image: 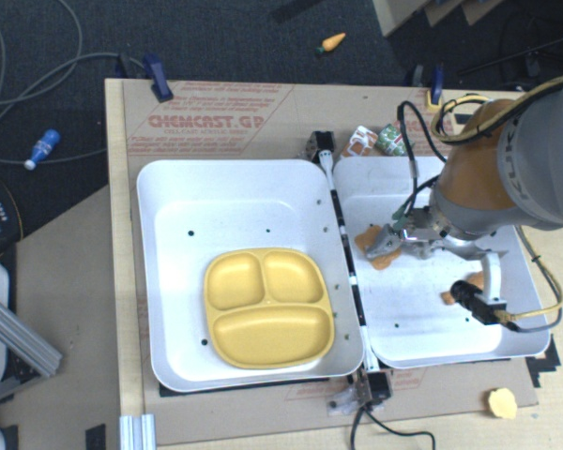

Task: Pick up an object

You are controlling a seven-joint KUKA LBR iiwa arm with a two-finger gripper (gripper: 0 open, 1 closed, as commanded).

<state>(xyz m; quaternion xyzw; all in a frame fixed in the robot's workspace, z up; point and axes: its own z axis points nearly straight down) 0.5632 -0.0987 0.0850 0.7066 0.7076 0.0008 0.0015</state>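
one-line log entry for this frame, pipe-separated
arm: over right bin | gripper: low at orange pieces near bin's left side | grasp: not confirmed | left bin: yellow divided plate

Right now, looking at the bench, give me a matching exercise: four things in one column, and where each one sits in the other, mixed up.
Things:
1. yellow divided plate
2. gripper
3. blue bottle
4. yellow chunk

Places:
A. on the dark floor left of the bench
B. in the left bin
C. on the bench near its front right corner
D. over the right bin, beside orange pieces

Pairs: 1-B, 2-D, 3-A, 4-C
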